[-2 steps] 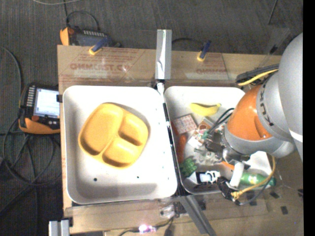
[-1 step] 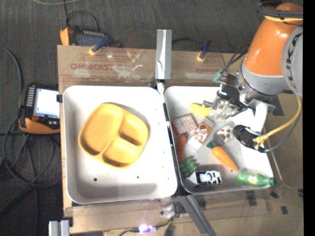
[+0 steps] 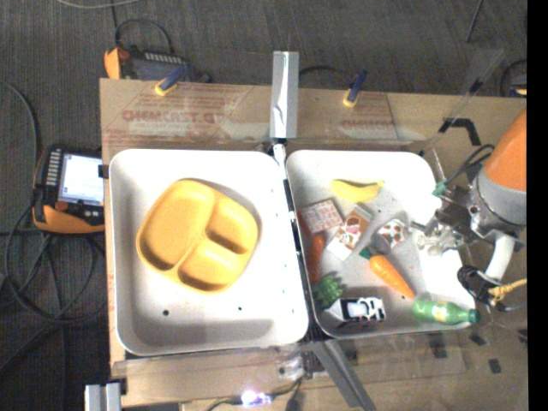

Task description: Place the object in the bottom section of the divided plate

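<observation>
A yellow divided plate [image 3: 199,234] lies in the left bin [image 3: 128,315], with three sections; its bottom section [image 3: 208,266] holds nothing. In the right bin [image 3: 428,165] lie a yellow banana [image 3: 355,190], an orange carrot [image 3: 392,276], a green bottle [image 3: 443,312], a black-and-white toy car [image 3: 363,309], a green leafy toy [image 3: 326,292], a red piece [image 3: 317,253] and small printed boxes [image 3: 321,217]. My gripper [image 3: 435,235] hangs over the right side of the right bin, just right of a small printed packet [image 3: 390,232] and above the carrot.
The grey arm with its orange band [image 3: 514,161] comes in from the right over the bin's edge. A metal post [image 3: 284,92] stands behind the gap between the bins. A handheld device [image 3: 73,187] and cables lie left of the bench.
</observation>
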